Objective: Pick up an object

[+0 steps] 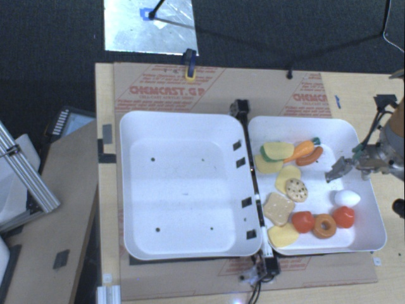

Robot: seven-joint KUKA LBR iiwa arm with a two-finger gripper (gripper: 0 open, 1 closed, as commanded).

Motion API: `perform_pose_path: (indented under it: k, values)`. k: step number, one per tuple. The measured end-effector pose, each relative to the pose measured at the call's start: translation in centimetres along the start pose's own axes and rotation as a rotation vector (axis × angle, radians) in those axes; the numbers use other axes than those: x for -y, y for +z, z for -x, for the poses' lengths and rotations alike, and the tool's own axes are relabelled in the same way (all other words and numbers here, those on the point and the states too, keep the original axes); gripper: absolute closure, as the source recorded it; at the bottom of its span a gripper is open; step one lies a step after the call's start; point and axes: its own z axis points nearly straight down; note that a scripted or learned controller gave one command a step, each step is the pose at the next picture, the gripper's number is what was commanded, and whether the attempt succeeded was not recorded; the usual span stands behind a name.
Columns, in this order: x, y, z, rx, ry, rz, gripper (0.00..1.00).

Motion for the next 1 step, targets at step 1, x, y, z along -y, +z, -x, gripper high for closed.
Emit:
perform_pose_path:
  k: [1]
  values:
    - [-4.34, 12.31, -2.45, -0.001, -0.005, 0.001, 0.0]
